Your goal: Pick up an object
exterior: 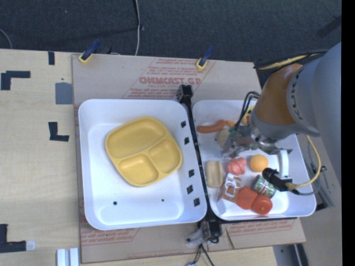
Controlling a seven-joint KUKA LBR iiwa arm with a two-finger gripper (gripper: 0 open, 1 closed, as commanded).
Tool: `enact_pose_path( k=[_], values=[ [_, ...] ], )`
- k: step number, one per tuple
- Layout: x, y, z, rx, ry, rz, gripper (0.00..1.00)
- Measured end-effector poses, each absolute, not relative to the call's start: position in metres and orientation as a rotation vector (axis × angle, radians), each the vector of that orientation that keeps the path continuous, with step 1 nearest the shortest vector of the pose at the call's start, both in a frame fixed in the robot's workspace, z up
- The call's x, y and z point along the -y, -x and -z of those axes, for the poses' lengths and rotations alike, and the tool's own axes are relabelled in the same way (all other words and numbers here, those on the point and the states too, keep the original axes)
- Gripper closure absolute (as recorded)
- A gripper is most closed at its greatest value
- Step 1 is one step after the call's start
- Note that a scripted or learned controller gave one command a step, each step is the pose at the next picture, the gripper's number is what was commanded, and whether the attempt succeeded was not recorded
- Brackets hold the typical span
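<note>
The grey arm (310, 93) with its orange band (274, 96) reaches in from the right of the frame and bends down into the right bin (302, 206). Its pincer (237, 140) sits low in the upper middle of that bin, just above a pink object (237, 165); whether it is open, closed or gripping something cannot be told, since the wrist hides it.

The right bin holds the loose things. An orange sausage-shaped piece (211, 127) lies near the bin's upper left, close beside the pincer. A pale tan block (213, 173) lies along the left side, just left of the pink object. An orange ball (258, 162) sits right of the pink object, near it. Below them a small green can (264, 186) lies tilted, and a red object (254, 200) rests at the lower edge of the bin, just under the can. A brown and white packet (228, 187) lies between the tan block and the red object.

The left bin (91, 148) carries a yellow divided tray (143, 151), lying flat and turned at an angle, well apart from the pincer. Both bins rest on a brown board (155, 79) on the bench (33, 159).
</note>
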State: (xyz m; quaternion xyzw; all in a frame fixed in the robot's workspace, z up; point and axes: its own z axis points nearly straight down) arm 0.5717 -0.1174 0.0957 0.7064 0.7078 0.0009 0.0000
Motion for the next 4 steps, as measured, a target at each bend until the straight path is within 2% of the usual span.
enact_pose_path(
  k=[1, 2, 3, 4],
  values=[
    [0.117, -0.572, -0.095, -2.224, -2.219, -0.003, 0.00],
    [0.118, -0.651, -0.084, -2.224, -2.216, -0.003, 0.00],
    [0.117, -0.664, -0.083, -2.238, -2.235, 0.029, 0.00],
    [0.112, -0.663, -0.083, -2.229, -2.228, 0.034, 0.00]
  ],
)
